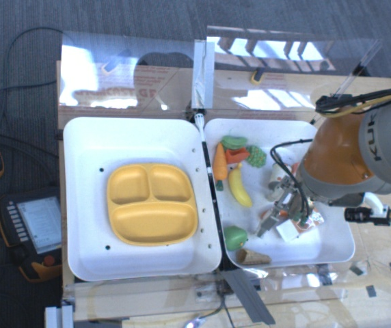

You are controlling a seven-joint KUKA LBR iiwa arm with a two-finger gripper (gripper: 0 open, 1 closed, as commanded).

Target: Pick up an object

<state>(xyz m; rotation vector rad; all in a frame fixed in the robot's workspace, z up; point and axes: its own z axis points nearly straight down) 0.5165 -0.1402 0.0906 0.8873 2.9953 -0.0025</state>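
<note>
The gripper (281, 214) hangs low in the right bin (332, 251), its grip unreadable, beside a banana (240, 187) (carrot (219, 162), green ball (235, 237) nearby); the yellow tray (152, 203) fills the left bin (86, 156).

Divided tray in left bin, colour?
Yellow-orange divided tray, clearest in the camera view.

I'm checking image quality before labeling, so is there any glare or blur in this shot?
Camera view: strong glare on the clear panels behind both bins, washing out what lies behind; smaller glints along the bench's front edge. The yellow tray and banana look sharp; the gripper area is cluttered and hard to read.
</note>
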